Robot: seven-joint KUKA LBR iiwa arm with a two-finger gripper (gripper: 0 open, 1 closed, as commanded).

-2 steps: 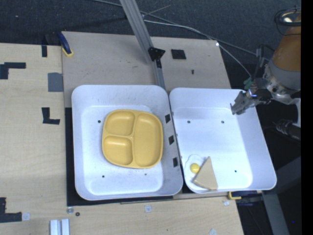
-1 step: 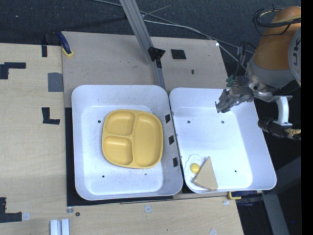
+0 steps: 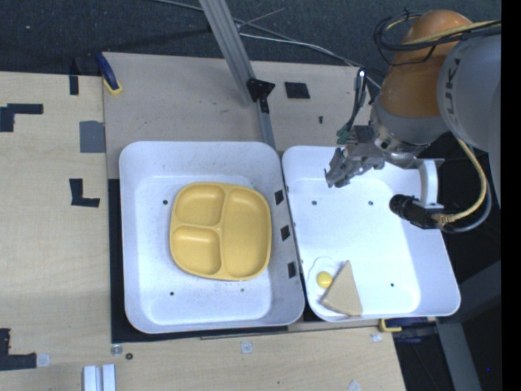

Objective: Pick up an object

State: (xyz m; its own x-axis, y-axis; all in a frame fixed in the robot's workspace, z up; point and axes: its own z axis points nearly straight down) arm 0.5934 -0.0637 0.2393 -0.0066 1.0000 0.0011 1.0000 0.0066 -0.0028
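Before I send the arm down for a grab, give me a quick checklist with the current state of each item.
1. Targets present: ok. A tan wedge and a yellow ball lie in the right bin's near-left corner.
2. Gripper over a target: not ok. The gripper hangs at the bin's far-left side, away from both.
3. Gripper holding nothing: ok, nothing shows between its tips.
4. Finger opening: cannot tell.
5. Targets apart: not ok. Ball and wedge lie right beside each other.
6. Yellow tray out of the path: ok, in the left bin.
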